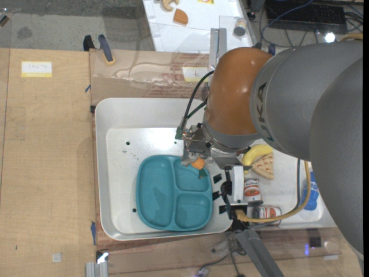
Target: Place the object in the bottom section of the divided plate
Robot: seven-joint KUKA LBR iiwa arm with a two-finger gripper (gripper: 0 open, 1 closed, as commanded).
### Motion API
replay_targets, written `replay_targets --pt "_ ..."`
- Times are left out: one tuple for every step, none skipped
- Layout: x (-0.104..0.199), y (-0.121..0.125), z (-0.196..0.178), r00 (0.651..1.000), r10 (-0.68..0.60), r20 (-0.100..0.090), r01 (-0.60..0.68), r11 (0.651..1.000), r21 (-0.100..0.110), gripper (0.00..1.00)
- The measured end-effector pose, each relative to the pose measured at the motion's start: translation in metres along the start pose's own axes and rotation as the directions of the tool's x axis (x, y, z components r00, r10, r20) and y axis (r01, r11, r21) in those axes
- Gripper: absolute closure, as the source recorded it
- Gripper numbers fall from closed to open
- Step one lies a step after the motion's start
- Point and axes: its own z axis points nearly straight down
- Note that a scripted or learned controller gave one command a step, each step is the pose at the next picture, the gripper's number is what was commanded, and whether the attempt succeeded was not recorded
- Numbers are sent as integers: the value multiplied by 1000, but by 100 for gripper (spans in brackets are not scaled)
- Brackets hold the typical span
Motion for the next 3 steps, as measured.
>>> replay_targets --pt "74 -54 -27 943 -333 0 333 943 -1 100" --pt "74 -54 -27 943 -332 -1 332 943 -1 0" --pt "74 -53 -38 944 -331 -2 331 944 -4 100"
